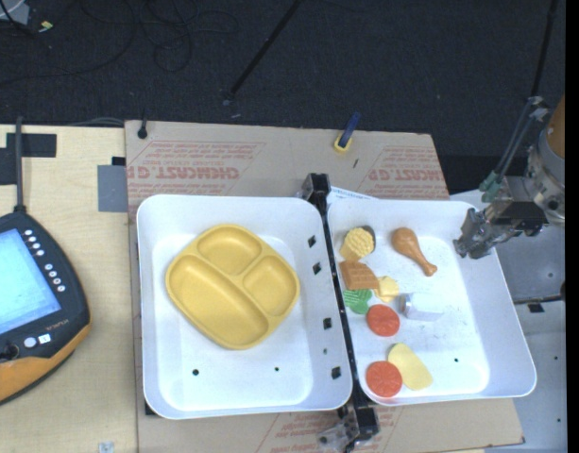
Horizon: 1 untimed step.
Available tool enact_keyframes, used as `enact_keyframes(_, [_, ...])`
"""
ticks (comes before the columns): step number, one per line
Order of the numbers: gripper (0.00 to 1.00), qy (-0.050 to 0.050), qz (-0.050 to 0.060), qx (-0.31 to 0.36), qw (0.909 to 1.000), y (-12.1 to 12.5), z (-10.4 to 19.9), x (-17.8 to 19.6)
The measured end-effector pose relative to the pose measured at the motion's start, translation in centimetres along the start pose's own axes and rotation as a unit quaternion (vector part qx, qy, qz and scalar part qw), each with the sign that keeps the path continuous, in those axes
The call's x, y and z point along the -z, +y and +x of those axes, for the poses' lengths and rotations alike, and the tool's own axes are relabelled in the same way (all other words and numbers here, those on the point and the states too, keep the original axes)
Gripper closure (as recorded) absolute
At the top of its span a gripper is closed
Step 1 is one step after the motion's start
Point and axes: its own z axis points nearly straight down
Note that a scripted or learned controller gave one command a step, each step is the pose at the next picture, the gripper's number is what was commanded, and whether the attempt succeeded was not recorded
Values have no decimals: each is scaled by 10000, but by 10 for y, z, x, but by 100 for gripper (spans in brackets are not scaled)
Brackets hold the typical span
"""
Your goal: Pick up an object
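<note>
The claw [473, 239] hangs over the right bin's [497, 366] right rim; nothing held; its opening I cannot tell.

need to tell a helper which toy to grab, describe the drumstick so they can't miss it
Look in the right white bin, where the toy food lies. Near its far edge, apart from the cluster by the divider, lies the drumstick. It is the lone brown piece, with a fat end tapering to a thin handle, right of the yellow corn.

Yellow tray [232, 286] sitting in left bin [176, 385], toy foods crowding right bin [497, 357], drumstick [414, 250] lying near gripper [470, 243] hovering at right rim.
</note>
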Motion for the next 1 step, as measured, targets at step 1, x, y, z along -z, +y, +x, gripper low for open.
enact_keyframes(1, [100, -1, -9, 23, 10000, 6, 78, -91])
